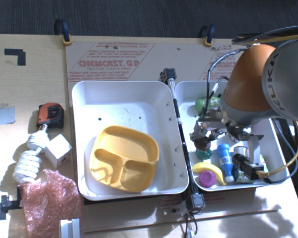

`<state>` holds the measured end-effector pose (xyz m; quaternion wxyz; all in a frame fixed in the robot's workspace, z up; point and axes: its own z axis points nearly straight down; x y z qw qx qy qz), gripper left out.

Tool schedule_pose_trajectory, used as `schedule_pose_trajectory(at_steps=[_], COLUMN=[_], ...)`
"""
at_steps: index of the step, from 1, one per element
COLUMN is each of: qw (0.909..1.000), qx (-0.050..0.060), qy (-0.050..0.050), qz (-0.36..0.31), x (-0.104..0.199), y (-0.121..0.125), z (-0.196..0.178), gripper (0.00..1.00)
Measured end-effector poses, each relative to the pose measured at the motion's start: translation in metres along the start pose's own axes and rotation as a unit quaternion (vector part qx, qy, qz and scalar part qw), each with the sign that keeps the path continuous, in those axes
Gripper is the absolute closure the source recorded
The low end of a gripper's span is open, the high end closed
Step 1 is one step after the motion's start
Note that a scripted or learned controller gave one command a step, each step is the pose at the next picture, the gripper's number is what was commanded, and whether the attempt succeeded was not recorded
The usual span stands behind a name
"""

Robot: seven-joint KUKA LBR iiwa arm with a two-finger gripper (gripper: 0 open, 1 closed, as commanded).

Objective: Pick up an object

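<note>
Directly below pincer [202, 139], teal object [204, 154]

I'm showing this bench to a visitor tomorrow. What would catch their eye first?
Probably the yellow divided plate lying in the left bin, and the big grey arm with its orange band reaching over the right bin. Under it sits bright clutter: a blue bottle and a banana.

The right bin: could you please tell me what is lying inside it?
In the right bin, a banana, a pink round object, a blue bottle and a green item are visible. The arm covers much of the bin's middle and back, so anything beneath it is hidden.
</note>
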<state>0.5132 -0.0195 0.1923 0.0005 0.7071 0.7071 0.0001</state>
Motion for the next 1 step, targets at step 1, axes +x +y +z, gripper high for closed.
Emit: schedule_pose_trajectory(at_steps=[1], qw=[1.0000], qx=[0.000], qy=[0.000], qz=[-0.001], x=[0.0004], y=[0.0201], z=[0.0002], gripper=[1.00])
